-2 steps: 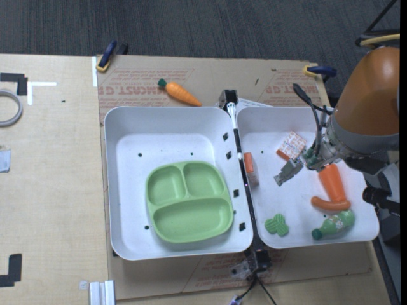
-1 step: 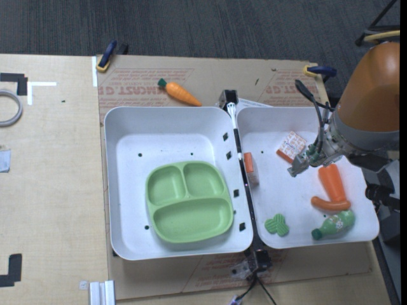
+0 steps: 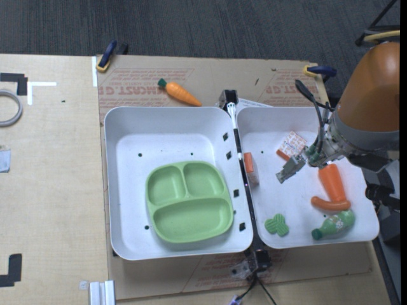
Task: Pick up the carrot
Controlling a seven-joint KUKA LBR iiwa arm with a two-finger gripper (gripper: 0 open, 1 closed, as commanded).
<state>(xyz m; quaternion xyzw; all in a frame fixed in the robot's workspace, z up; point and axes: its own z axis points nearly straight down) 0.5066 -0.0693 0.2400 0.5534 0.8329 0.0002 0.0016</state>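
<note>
Cardboard with unreadable red lettering beneath carrot (image 3: 180,93); fingers (image 3: 290,168) seemingly narrow, holding nothing.

The carrot (image 3: 180,93) is a small orange toy with a green stub at its left end, lying flat on brown cardboard. It lies just behind the left white bin (image 3: 121,189), outside its far rim, tip slanting toward the rim's right corner.
</note>
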